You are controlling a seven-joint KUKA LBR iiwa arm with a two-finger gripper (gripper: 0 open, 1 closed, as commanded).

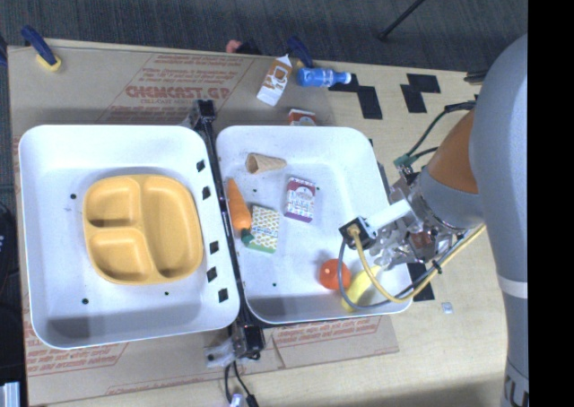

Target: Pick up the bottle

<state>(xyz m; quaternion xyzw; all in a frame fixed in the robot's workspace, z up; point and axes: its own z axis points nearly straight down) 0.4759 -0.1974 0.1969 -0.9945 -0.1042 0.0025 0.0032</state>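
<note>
A small blue bottle lies on its side on the cardboard behind the right bin, outside both bins. My gripper hangs low over the right bin's near right corner, far from the bottle. A yellow cable loops beneath the gripper. Just left of the gripper lie an orange-red ball and a yellow item.
The right bin also holds a cone, a carrot, a purple packet and a patterned packet. A yellow divided plate sits in the left bin. A small carton lies beside the bottle.
</note>
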